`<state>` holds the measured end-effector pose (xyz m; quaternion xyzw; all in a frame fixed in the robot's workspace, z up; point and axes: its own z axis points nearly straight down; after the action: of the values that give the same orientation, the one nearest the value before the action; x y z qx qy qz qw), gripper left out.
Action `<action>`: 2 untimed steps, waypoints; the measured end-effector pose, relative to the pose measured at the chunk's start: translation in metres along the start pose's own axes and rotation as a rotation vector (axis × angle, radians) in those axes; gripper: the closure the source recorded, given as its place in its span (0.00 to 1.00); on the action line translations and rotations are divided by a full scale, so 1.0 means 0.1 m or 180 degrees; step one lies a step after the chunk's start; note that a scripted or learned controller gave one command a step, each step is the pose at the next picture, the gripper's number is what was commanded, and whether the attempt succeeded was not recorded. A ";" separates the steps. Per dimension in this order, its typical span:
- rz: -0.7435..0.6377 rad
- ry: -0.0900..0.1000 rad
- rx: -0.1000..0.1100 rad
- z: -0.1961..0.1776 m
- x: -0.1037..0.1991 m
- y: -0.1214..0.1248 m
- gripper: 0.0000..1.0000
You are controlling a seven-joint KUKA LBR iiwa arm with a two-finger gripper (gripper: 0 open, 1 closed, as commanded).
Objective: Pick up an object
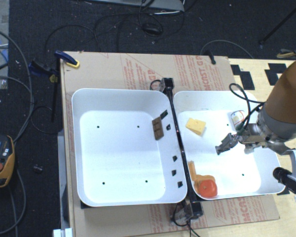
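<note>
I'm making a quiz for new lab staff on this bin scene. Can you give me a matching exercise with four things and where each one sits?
Things:
1. brown bar
2. yellow block
3. red and orange object
4. gripper

Places:
A. near left corner of the right bin
B. above the right bin's middle
C. right side of the left bin, by the divider
D. far left part of the right bin

Pairs: 1-C, 2-D, 3-A, 4-B

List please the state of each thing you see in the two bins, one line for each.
Gripper: above the right bin, holding nothing visible.
Yellow block: lying flat, right bin.
Red ball: resting in the right bin's near corner.
Brown bar: leaning on the left bin's right wall.
</note>
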<state>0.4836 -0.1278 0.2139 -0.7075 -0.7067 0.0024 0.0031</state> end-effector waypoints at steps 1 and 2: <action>-0.0003 -0.0003 -0.0023 -0.03 0.00 0.02 0.00; -0.0006 0.0000 -0.0009 0.52 0.08 0.07 0.00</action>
<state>0.4901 -0.1193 0.1619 -0.7068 -0.7074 0.0014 0.0022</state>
